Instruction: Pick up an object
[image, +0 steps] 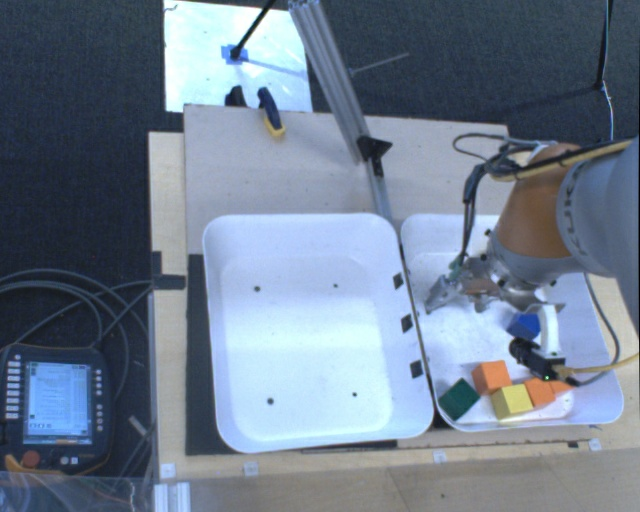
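Candidate objects sit clustered in the near corner of the right bin (590, 400): a green block (459, 398), an orange block (490, 376), a yellow block (511, 401), a second orange piece (541, 391) beside the yellow one, and a blue block (523, 326) set a little apart, closer to my wrist. None is in my grip. My pincer (447, 288) hangs over the far-left part of this same bin, its tip toward the divider between the bins; the slant and my own wrist hardware hide the fingers, so I cannot tell whether it is spread or pressed together. Relative to the pincer, the blue block lies toward my arm's side and a bit nearer the camera; the green, orange and yellow blocks lie further toward the near rim, touching or almost touching one another. The left bin (230, 250) is beyond the divider. Judgement: the step in hand is choosing and approaching a target. The blue block looks the cleaner pick, standing free; the clustered ones risk a neighbour being nudged or jammed. Centre above it, align across flat faces, descend straight. All rests on the counter (300, 160).
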